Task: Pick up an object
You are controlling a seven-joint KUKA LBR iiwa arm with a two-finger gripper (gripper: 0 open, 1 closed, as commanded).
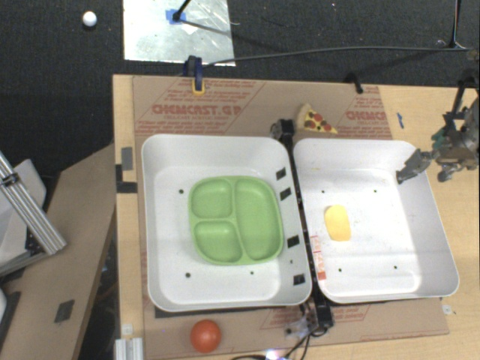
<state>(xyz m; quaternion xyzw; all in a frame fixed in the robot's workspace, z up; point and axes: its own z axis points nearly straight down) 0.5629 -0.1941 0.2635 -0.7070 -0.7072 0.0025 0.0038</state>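
The yellow block (337, 223) lay in the right bin (427, 276), a little left of its middle, with its long side running up and down the bin as I looked at it. It sat down and to the left of the gripper (424, 165), well apart from it, so the reach would have to go inward across the bin floor. The gripper hung at the bin's upper right rim, the arm (463, 137) coming in from the right edge. I could not tell whether its fingers were spread or closed; nothing showed between them. The green tray (235, 220) sat in the left bin (161, 201).
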